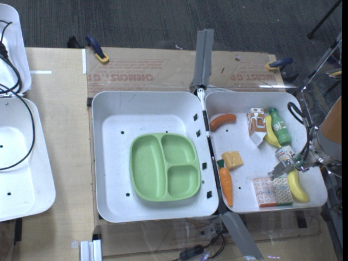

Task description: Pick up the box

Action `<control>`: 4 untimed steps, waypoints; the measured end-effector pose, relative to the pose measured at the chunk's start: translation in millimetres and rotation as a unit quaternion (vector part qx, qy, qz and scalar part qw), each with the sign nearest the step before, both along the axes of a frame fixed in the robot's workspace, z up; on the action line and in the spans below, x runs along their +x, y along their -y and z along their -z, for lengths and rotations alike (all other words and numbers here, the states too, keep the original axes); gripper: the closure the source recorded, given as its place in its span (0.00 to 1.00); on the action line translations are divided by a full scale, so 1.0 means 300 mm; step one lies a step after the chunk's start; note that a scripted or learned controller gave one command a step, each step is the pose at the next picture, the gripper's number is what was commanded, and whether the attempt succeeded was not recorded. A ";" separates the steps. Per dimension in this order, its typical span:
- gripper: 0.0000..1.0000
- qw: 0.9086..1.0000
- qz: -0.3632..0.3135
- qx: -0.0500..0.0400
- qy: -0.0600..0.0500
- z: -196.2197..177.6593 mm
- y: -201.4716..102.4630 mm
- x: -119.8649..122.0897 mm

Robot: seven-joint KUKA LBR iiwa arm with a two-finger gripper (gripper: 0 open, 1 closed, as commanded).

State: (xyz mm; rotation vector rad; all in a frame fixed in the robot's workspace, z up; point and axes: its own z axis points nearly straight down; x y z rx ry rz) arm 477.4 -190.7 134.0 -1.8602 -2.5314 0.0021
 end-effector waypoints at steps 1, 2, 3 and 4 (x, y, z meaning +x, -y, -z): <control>0.00 0.999 -0.043 0.001 -0.001 0.145 -0.178 0.088; 1.00 0.999 -0.043 0.000 -0.001 0.116 -0.176 0.088; 0.00 0.999 -0.043 0.000 -0.001 0.116 -0.176 0.088; 1.00 0.999 -0.043 0.000 -0.001 0.088 -0.175 0.088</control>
